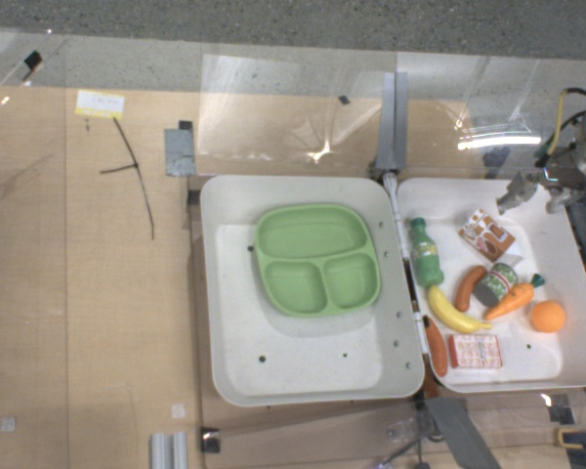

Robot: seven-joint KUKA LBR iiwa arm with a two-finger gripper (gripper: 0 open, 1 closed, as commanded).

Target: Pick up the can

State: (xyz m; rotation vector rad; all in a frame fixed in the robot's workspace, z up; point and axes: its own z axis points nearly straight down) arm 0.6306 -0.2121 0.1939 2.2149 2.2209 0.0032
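The can [499, 282] is small, with a red and green label. It lies tilted in the right bin [566, 364], between a brown sausage [469, 287] and a carrot [514, 301]. My gripper [534, 194] hovers over the bin's far right corner, up and to the right of the can and well apart from it. Its fingers stand open with nothing between them.
Around the can lie a patterned snack packet [486, 234], a green bottle [426, 253], a banana [455, 313], an orange [547, 317], a red and white box [476, 352] and a second sausage [436, 348]. The left bin [225, 360] holds a green divided plate [317, 260].
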